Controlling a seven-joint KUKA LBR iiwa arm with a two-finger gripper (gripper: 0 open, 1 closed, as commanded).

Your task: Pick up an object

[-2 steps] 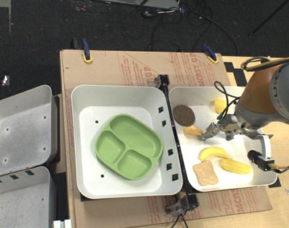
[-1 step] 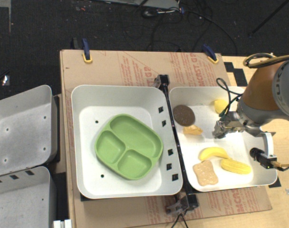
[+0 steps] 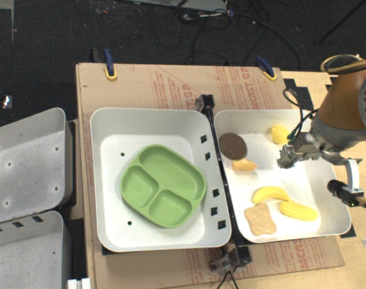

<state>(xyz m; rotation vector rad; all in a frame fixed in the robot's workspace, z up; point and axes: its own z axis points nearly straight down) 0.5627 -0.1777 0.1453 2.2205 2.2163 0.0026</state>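
My gripper (image 3: pixel 286 159) hangs over the right bin (image 3: pixel 333 221), near its middle right, pointing down and to the left. Nothing shows between its fingers. A small yellow lemon-like piece (image 3: pixel 279 133) lies just above it. A brown round cookie (image 3: pixel 232 145) and a small orange piece (image 3: pixel 244 165) sit at the bin's left side. Lower down lie a yellow banana (image 3: pixel 269 193), a second yellow banana-like piece (image 3: pixel 298 211) and a tan slice of toast (image 3: pixel 260 219).
The left bin (image 3: pixel 105 161) holds a green divided plate (image 3: pixel 163 185). A black divider (image 3: pixel 218 161) runs between the bins. Grey trays (image 3: pixel 26 161) sit off the bench at the left. The arm's orange band (image 3: pixel 345 101) rises at the right edge.
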